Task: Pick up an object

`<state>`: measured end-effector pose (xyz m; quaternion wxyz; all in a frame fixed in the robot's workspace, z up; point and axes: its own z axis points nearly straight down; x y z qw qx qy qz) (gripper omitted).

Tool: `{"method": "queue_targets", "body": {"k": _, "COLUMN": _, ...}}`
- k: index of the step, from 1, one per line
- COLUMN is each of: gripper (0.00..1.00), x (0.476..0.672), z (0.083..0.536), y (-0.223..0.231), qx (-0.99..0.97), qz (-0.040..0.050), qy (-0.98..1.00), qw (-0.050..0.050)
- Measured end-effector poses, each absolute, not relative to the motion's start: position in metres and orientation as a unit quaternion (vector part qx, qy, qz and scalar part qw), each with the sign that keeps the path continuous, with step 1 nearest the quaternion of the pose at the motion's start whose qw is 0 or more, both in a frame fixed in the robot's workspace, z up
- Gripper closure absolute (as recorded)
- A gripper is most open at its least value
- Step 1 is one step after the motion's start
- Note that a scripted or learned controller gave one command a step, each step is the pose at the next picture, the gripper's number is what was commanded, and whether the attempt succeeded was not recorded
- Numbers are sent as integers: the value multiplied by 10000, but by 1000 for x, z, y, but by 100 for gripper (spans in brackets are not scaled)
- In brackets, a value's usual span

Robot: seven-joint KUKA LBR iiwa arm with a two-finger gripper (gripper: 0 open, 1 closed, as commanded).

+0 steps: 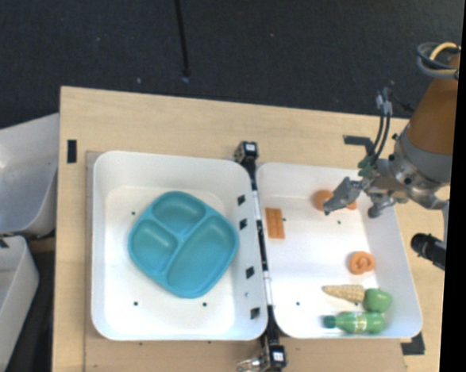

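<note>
A pale wooden bench carried two white bins. The gripper hung spread wide, holding nothing, by an orange ball near the right bin's far edge. A finger might nudge the ball so it rolled away. An orange block, a ring, a cone and green pieces lay apart; a blue tray sat in the left bin.

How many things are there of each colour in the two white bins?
Blue: 1, the blue divided plastic plate
Orange: 3, the flat orange block, the round orange piece by the gripper, the orange ring-shaped toy
Green: 2, the green bottle, the green round toy
Cream: 1, the cream cone
Total: 7
</note>
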<state>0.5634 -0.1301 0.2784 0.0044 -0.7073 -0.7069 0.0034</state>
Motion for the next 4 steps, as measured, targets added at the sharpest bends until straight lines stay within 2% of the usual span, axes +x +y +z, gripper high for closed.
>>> {"method": "queue_targets", "body": {"k": 1, "gripper": 0, "x": 565, "z": 285, "y": -130, "qx": -7066, "qz": -7, "qy": -7076, "qw": -5}}
{"method": "queue_targets", "body": {"k": 4, "gripper": 0, "x": 558, "z": 118, "y": -143, "qx": -7077, "qz": 23, "qy": -7065, "qw": 12}}
